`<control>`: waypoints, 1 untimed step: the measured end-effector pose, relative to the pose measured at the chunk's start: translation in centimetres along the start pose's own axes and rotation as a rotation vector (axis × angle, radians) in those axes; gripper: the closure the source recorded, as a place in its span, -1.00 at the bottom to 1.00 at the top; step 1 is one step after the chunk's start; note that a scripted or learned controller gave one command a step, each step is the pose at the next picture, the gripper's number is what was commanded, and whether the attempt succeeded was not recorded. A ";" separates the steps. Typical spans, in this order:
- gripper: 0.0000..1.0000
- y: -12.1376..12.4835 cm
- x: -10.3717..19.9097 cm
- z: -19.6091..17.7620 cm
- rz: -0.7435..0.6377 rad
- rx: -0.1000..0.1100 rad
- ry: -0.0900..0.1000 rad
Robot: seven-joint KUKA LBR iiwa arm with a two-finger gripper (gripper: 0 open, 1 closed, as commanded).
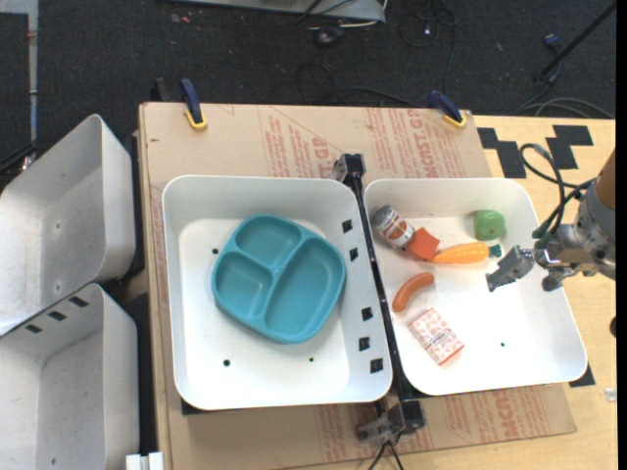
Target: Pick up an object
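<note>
The right bin (573, 352) holds several small objects. A green round piece (489, 224) lies at the back, with an orange carrot (460, 254) just in front of it. Next to the carrot are an orange-red block (423, 244) and a small can (391, 225) lying on its side. A red-orange sausage (412, 291) and a pink packet (435, 335) lie nearer the front. My gripper (511, 267) hangs low over the bin's right part, just right of the carrot's tip, and nothing shows in its grasp.
A teal divided plate (280, 277) lies in the left bin (191, 360). A black divider strip (370, 282) runs between the bins. The arm (598, 233) comes in over the right bin's right wall. White containers (59, 223) stand at the far left.
</note>
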State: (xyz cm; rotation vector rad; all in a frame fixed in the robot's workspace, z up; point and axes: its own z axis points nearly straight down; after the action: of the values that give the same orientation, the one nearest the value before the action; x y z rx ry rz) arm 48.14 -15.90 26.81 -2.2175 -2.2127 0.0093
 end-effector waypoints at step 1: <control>-1.00 0.2 0.1 -0.5 -0.003 -0.010 -0.002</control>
State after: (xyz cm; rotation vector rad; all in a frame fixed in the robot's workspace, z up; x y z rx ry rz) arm 48.34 -15.85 27.30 -2.2200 -2.2225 0.0006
